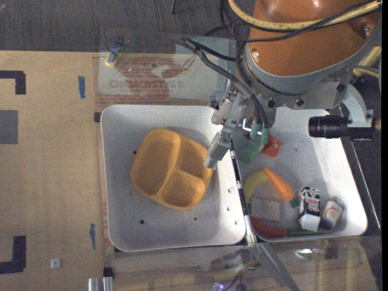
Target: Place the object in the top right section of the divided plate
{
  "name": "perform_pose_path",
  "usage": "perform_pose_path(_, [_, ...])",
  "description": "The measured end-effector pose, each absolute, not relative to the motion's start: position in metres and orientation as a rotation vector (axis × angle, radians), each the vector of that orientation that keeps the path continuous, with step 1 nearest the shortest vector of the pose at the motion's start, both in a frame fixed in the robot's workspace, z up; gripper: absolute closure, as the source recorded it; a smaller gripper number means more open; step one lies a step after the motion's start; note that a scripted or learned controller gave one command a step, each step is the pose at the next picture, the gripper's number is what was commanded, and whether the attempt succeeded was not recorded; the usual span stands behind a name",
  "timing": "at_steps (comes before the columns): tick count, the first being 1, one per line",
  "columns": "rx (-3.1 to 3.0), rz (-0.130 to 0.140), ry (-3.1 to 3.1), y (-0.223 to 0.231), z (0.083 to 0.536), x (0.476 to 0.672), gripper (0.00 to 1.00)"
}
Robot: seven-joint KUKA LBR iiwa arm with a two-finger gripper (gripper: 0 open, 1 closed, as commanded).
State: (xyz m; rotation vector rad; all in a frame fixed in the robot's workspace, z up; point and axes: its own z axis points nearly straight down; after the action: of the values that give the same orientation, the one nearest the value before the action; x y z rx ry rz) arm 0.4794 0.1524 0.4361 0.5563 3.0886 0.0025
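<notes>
While the gripper (219, 145) hangs at frame centre over the plate's (168, 168) right rim, grip state indiscernible, no object lies in the plate; candidates, including a carrot (279, 184), sit lower right.

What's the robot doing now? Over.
Gripper low over plate, at its right edge. Toys, carrot in right bin. Nothing blocking plate.

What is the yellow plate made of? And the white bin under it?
The yellow divided plate looks like moulded plastic: one even colour, rounded ridges, soft sheen. The left white bin seems to be plastic too, smooth and matte with rounded corners, though painted metal can't be ruled out.
</notes>
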Motion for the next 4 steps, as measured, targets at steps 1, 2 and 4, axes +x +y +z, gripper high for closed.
perform_pose_path(1, [0.613,0.003,3.077,0.121,0.36,0.488,0.0])
perform_pose_path(2, [0.555,0.019,3.074,0.113,0.093,0.485,0.0])
perform_pose_path(4, [-0.354,0.005,3.114,0.205,0.284,0.48,0.0])
